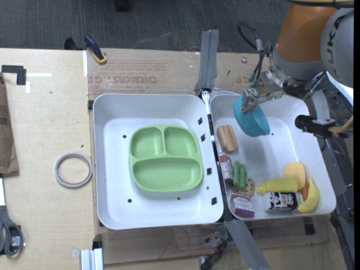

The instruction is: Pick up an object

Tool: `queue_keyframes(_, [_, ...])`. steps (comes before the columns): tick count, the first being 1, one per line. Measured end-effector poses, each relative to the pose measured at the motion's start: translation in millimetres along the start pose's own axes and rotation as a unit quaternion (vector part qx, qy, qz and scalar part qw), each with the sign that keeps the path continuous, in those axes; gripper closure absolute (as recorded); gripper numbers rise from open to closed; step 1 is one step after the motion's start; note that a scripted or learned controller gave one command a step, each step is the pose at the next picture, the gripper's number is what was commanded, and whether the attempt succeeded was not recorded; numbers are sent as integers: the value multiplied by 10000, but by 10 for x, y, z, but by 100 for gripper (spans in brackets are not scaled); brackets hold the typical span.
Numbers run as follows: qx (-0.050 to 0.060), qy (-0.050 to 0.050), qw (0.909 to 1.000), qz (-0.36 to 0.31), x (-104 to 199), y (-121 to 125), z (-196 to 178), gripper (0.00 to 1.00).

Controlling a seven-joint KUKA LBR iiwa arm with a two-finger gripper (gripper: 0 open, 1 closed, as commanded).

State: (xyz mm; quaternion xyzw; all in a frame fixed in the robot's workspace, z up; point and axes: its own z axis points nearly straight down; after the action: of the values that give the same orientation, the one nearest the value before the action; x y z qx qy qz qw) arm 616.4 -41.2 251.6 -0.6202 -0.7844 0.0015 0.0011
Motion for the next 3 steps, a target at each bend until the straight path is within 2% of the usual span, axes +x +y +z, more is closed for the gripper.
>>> queue_keyframes(1, [-3, -3, 9992, 402, 193, -58, -387, 100])
queue_keyframes(2, [3, 1, 9998, -207, 217, -68, 266, 100])
queue_keyframes(3, [12, 3, 9872, 1592, -257, -393, 623, 100])
